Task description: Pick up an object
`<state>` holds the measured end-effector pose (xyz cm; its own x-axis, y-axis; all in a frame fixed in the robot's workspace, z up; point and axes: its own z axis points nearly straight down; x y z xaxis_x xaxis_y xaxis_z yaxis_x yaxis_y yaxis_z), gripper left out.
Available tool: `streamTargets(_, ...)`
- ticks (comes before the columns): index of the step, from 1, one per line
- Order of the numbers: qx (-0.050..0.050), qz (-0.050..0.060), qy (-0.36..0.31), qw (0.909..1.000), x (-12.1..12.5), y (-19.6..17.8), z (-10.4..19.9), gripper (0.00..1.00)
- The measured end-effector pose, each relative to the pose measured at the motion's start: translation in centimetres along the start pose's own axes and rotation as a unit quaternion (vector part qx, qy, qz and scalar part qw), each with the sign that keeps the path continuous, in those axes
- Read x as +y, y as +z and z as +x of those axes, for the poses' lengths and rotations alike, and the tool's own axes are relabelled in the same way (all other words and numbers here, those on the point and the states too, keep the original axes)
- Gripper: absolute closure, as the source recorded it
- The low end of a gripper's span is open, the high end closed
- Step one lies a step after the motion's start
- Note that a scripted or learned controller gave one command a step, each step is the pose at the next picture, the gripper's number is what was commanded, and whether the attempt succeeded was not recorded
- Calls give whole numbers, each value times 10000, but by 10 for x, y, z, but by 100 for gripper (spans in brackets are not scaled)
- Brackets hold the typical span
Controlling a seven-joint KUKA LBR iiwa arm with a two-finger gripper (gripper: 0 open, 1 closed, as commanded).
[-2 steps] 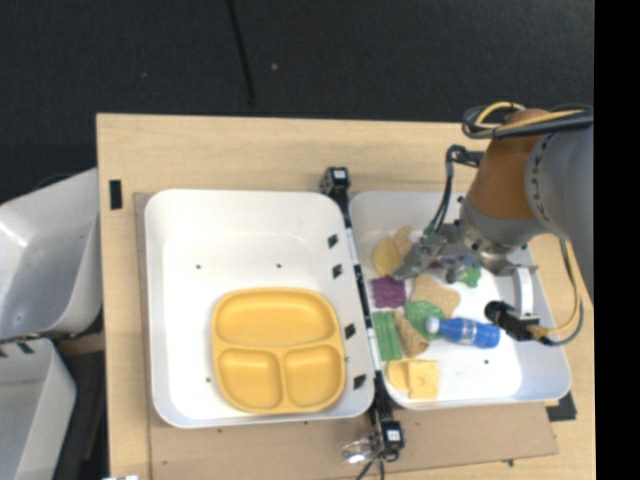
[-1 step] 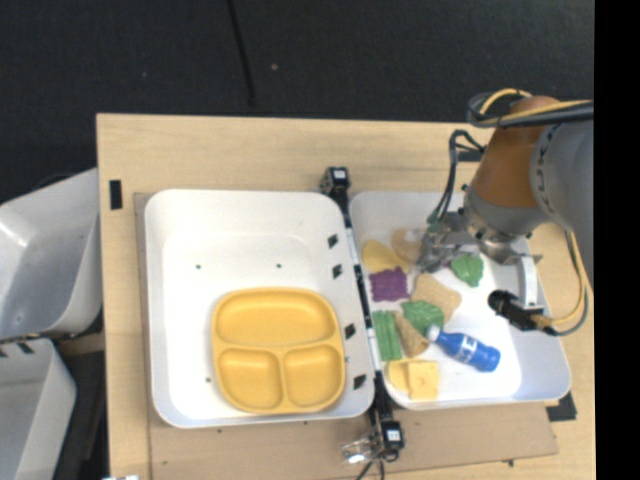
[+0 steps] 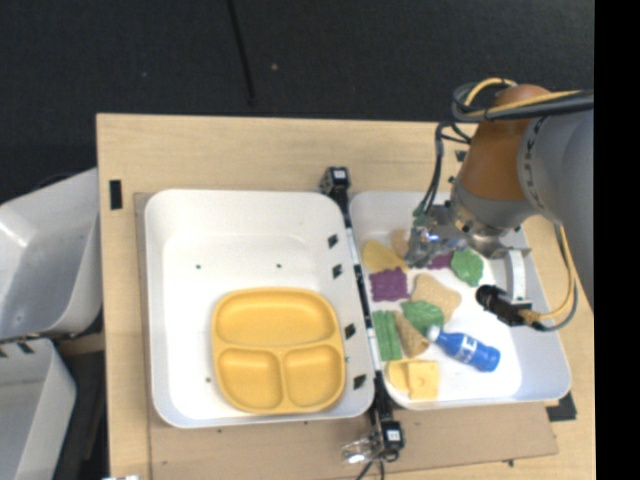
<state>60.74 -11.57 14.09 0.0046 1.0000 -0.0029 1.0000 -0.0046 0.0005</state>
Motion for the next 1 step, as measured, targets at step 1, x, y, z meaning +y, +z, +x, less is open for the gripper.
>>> streamTargets(1,36,-25,-75,10000,-28,-64,104,100)
